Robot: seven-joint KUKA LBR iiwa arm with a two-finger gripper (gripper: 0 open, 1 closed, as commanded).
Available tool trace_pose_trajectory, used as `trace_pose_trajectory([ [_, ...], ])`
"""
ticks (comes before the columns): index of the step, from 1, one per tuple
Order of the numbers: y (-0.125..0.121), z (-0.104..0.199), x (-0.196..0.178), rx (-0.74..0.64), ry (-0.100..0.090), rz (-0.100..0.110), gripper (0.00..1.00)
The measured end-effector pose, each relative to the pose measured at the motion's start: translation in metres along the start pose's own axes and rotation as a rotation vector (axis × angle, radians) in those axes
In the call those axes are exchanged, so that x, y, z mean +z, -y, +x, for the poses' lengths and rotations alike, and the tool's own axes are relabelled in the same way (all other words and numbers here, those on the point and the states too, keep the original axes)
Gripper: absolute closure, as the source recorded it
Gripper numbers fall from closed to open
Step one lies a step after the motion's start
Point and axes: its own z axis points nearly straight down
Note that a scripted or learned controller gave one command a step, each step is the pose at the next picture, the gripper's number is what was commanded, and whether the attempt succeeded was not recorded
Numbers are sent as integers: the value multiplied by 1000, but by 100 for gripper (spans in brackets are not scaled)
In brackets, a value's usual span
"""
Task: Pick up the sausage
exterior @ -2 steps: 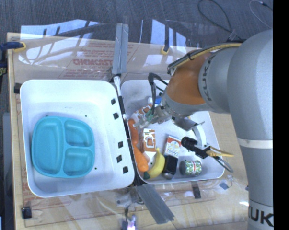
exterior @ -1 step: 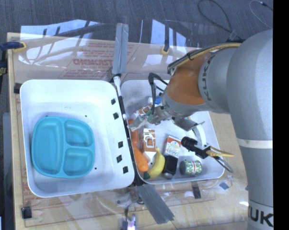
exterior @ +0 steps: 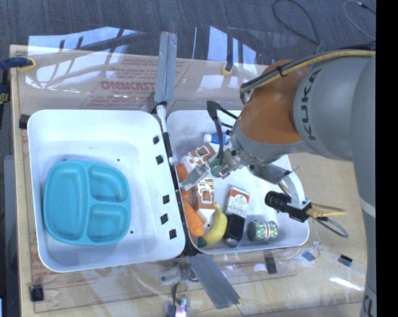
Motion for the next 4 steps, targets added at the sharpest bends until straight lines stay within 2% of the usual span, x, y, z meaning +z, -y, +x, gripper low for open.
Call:
trace_pose_trajectory([
  [1,9,-44,98,-8,14,0,0],
  [2,-74,-97,103,-105,-7,14,0],
  [3,-12,-59,101,-150,-1,2,0],
  [4,-12,-59,91,-152,-2,2,100],
])
